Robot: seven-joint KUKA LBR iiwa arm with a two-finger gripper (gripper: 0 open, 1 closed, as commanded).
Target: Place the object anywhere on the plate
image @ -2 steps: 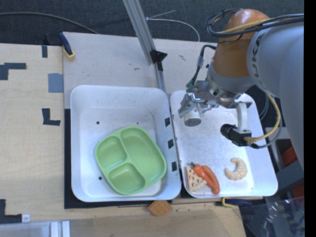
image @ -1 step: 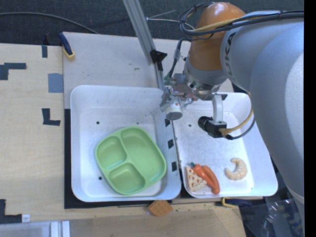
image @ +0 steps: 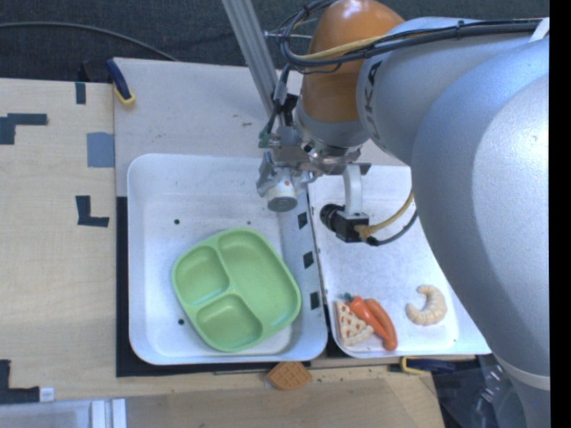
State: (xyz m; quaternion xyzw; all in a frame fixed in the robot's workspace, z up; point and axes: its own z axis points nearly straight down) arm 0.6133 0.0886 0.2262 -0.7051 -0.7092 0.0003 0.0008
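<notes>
Well below the jaws [image: 314, 210], the carrot [image: 378, 322] lies (beside a waffle [image: 351, 325]).

A large robot arm [image: 473, 159] with smooth, rounded, light grey casings. Above the wrist sits a glossy orange band [image: 343, 56], dome-shaped and catching a highlight on top. Thin black cables [image: 308, 38] loop over the orange band, and one yellowish cable runs along the grey shell beside it. Below the band a metal tool mount [image: 299, 154] carries small brackets, wiring and a short grey cylinder [image: 282, 194] at its lower end. Just right of that mount, a slim grey bracket drops to a black fitting [image: 343, 223], from which a yellow cable [image: 397, 221] curves back toward the arm.
</notes>
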